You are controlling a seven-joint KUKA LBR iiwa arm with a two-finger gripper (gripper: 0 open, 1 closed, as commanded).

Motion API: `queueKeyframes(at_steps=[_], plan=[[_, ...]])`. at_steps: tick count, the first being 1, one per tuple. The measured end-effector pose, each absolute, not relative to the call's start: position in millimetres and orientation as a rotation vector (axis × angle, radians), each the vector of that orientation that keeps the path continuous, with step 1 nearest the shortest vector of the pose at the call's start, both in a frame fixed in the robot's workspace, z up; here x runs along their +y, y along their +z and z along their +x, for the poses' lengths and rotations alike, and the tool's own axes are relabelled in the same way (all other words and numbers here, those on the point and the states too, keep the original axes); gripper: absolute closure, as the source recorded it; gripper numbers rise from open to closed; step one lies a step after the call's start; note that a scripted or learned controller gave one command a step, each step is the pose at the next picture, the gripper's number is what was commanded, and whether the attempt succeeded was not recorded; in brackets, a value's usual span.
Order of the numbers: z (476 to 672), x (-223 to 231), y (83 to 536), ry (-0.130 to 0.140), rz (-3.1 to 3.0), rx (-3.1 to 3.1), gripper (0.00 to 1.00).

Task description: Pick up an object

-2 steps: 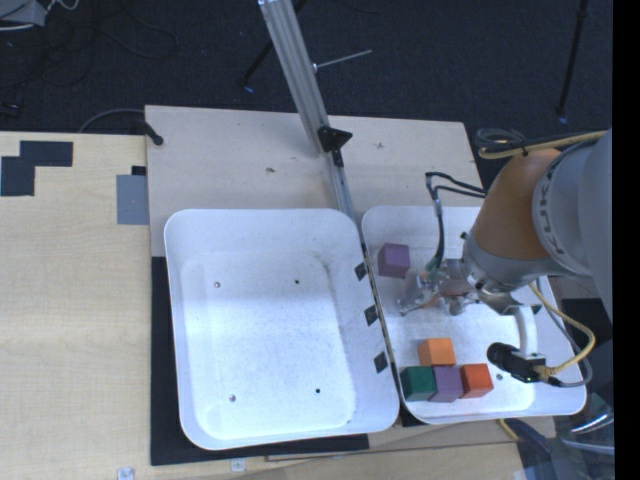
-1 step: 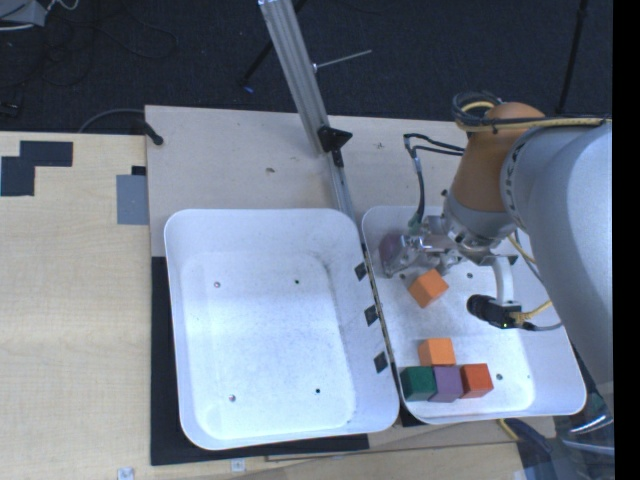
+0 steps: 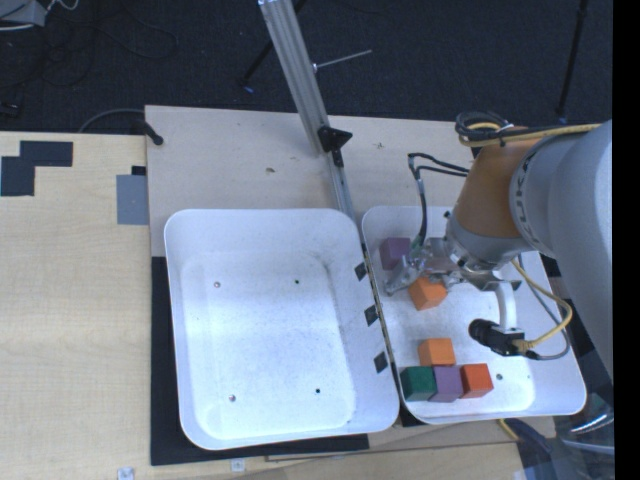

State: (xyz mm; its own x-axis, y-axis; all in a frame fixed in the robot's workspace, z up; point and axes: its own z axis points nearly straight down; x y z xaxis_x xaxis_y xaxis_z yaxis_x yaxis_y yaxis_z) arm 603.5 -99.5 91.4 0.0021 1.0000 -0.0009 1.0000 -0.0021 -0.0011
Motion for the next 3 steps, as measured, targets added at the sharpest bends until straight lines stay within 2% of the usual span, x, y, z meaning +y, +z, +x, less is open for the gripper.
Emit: queueKeyframes(at_steps=[1,2,3], plan=[[604.2,-100.0,101.0,0.006,-2.217,-2.222,1.0],[643.7,7.1,194.3,-0.01,-2.214,-2.231,1.0],[626.9,2.3,189.4,0.007,-2.22,-2.217,1.0]])
